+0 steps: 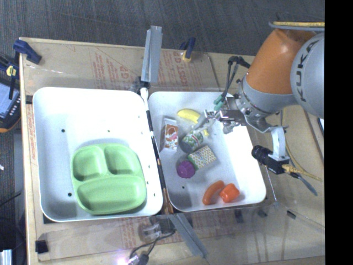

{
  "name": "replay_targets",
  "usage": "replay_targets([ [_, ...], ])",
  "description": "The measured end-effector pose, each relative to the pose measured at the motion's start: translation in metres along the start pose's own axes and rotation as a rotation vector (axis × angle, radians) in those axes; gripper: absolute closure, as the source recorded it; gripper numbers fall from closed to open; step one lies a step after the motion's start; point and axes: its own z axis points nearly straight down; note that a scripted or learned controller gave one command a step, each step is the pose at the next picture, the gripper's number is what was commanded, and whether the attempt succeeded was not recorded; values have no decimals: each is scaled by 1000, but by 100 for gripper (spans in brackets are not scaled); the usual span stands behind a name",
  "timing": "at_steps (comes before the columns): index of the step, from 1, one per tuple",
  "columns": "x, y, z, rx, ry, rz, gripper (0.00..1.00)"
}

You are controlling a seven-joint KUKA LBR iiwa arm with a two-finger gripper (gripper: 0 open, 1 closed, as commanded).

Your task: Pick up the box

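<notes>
In the right bin (251,164), a small red and white carton box (170,137) lies near the left wall. A second box, small with a checkered pattern (202,156), lies near the bin's middle. My gripper (203,125) reaches in from the right. It hangs over the upper middle of the bin, just above a dark round can (191,142) and right of the carton. The gripper's tip partly covers the can's top edge. Nothing is visibly held.
A yellow fruit (188,115) lies at the back of the right bin. Toward the front are a purple item (186,169), an orange carrot (213,192) and a small orange-red piece (230,192). The left bin (55,120) holds a green divided tray (109,176).
</notes>
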Motion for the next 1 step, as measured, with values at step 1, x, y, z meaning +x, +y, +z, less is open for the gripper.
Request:
replay_targets([
  [1, -65, 7, 92, 0, -1, -96, 0],
])
